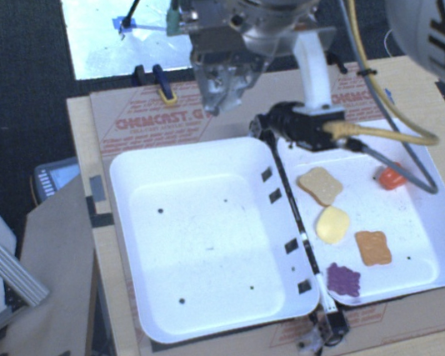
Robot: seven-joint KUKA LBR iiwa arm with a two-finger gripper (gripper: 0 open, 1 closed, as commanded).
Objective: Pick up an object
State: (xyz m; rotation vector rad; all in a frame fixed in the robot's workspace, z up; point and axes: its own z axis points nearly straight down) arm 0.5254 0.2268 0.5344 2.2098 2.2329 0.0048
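Observation:
Several small objects lie in the right bin [441, 221]: a tan bread-like slice [320, 185], a pale yellow lump [332, 224], an orange square piece [373, 247], a purple clump [343, 279] by the near left corner, and a red-orange piece [391, 178] towards the right. My gripper [221, 90] hangs high above the bench at the far rim of the left bin [192, 246], well apart from all the objects. I see nothing held in it.
A divider with black clips [293, 220] runs between the two bins. A yellow cable [392, 132] loops over the far part of the right bin. Cardboard [146, 122] lies under both bins, with a blue and yellow clamp [163, 86] at its far edge.

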